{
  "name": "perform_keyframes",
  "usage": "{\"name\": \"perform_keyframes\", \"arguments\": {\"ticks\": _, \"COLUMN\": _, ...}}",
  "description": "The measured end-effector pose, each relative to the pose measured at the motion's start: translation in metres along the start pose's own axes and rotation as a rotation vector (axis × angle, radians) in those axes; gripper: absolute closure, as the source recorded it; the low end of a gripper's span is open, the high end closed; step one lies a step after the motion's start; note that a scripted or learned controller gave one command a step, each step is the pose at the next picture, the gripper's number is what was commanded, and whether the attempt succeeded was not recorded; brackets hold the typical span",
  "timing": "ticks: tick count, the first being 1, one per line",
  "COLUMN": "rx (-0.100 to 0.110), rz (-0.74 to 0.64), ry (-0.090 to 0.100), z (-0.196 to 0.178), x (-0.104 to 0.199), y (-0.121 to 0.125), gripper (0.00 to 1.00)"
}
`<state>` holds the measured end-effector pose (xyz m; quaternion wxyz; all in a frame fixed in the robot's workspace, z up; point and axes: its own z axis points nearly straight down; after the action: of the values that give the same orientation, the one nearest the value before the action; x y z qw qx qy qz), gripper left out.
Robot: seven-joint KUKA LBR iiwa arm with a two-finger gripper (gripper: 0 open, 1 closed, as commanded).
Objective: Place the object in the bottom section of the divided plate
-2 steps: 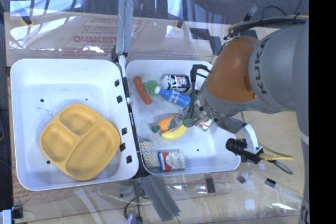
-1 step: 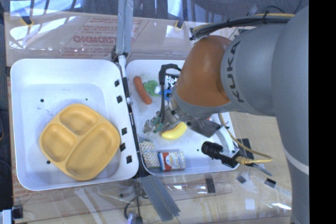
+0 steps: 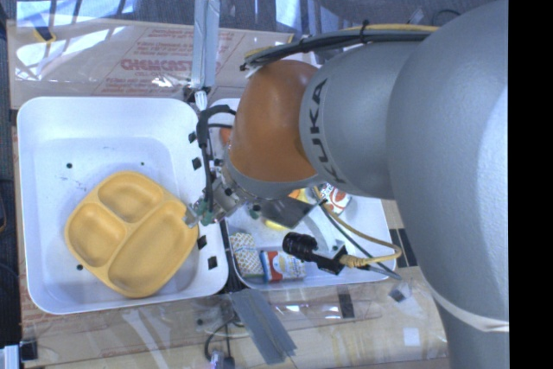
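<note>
Yellow divided plate (image 3: 130,232) with three sections lies flat in the left bin (image 3: 52,134); my gripper (image 3: 207,210) hovers at its right rim, jaw state hidden from me

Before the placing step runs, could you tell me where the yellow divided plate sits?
The yellow divided plate lies in the left white bin, toward its lower half, with the gripper at its right edge.

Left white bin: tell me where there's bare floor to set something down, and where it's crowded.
In the shallow white left bin, bare floor runs along the far wall, above the yellow three-section divided plate. A narrower strip borders the left wall. The right white bin is crowded: small packaged items under the grey arm.
</note>
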<state>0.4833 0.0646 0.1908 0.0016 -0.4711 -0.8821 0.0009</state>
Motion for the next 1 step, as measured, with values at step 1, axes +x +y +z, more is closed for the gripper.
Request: {"name": "perform_keyframes", "arguments": {"ticks": 1, "rx": 0.0, "rz": 0.0, "ry": 0.0, "z": 0.0, "x": -0.0002, "y": -0.0001, "gripper": 0.0}}
